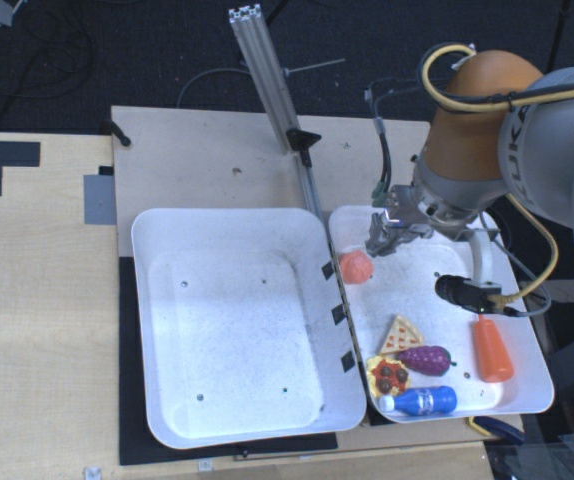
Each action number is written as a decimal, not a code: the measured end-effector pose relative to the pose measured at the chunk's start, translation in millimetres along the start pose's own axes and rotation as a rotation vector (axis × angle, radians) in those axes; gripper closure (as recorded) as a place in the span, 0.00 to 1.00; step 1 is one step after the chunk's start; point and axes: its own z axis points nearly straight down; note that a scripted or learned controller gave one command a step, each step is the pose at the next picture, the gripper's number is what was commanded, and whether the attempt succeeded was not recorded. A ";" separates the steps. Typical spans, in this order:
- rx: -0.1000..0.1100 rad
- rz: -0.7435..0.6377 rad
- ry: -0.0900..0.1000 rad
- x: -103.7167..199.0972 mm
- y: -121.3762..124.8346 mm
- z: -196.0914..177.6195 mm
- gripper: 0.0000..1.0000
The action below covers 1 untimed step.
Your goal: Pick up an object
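Note:
My gripper (380, 240) hangs over the far left part of the right bin (527, 393), just above and to the right of a pinkish-red ball (356, 266) that lies by the bin's left wall. Nothing shows in its grasp. Toward the near end of the same bin lie an orange carrot-shaped piece (491, 349), a purple grape bunch (426, 359), a tan waffle-like wedge (400, 333), a yellow and red toy (387, 376) and a blue bottle (423, 401).
The left bin (157, 258) sits beside the right one, sharing a wall with black clips (339, 313). A metal rail (272, 88) slants up from behind the bins. The arm's orange band (482, 108) looms over the right bin's far end.

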 end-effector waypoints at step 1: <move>0.000 0.001 -0.001 43.8 -25.1 -10.5 1.00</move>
